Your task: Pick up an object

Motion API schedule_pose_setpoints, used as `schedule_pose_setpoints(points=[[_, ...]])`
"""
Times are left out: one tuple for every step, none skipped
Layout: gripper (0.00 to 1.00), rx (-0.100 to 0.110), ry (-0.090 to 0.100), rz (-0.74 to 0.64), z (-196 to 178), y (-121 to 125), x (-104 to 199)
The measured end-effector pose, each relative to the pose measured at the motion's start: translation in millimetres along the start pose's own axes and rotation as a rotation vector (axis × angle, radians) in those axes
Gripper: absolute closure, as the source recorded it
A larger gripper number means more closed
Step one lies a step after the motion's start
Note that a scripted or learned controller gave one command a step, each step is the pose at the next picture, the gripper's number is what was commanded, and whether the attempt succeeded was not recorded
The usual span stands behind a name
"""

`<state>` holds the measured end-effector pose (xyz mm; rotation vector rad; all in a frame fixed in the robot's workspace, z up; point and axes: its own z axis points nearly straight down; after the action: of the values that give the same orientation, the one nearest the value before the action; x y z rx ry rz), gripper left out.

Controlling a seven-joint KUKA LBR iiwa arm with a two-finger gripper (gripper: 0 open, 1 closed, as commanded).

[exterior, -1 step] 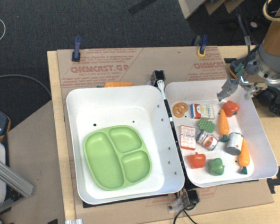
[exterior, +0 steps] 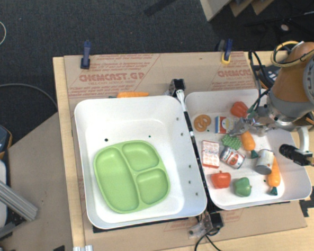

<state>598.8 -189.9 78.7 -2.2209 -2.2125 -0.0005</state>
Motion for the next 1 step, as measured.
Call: schedule_pose_setpoints(points=[[0.00, -0.001, -0.002, -0.007, -5.7, -15.4, 37.1]])
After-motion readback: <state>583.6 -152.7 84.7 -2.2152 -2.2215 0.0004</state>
